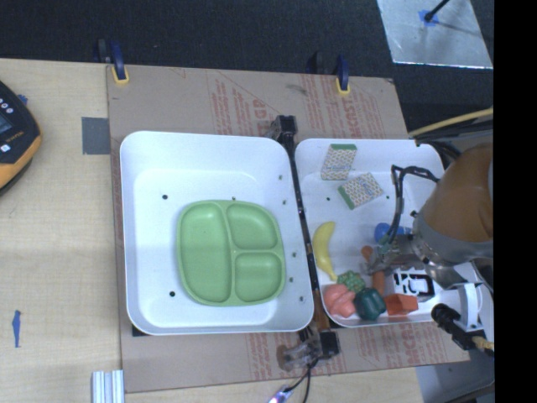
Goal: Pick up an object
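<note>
The right bin (369, 151) holds several small items. A yellow banana (324, 248) lies near its left wall. At the front sit a pink piece (338, 300), a dark green piece (368, 304) and an orange-red piece (401, 305). Two patterned packets (339, 161) (362, 190) lie towards the back. My gripper (388, 259) hangs low over the bin's middle right, beside a small blue item (383, 232) and an orange stick (369, 253). The grey arm with its orange band (460, 200) covers the bin's right side.
The left bin (143, 166) holds a green divided plate (230, 251). A black cable (401, 183) loops off the wrist above the right bin. A yellow and black device (13, 141) lies at the bench's far left. Clamps (341, 74) pin the cardboard at the back.
</note>
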Robot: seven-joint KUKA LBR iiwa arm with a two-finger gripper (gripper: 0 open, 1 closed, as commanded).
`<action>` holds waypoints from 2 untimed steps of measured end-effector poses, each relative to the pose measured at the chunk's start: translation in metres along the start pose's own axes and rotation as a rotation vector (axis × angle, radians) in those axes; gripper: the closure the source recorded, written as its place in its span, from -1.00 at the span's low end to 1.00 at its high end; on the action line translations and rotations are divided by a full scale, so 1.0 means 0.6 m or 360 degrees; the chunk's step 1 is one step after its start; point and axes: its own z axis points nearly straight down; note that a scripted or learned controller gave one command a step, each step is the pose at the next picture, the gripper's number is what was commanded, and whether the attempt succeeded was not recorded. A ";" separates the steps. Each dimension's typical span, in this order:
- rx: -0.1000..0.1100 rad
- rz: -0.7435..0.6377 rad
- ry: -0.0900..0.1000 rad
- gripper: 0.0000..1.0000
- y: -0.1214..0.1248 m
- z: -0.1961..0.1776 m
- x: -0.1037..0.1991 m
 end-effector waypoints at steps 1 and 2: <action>-0.0001 0.0007 0.0000 1.00 0.025 -0.132 0.035; -0.0001 0.0006 0.0001 1.00 0.120 -0.150 0.131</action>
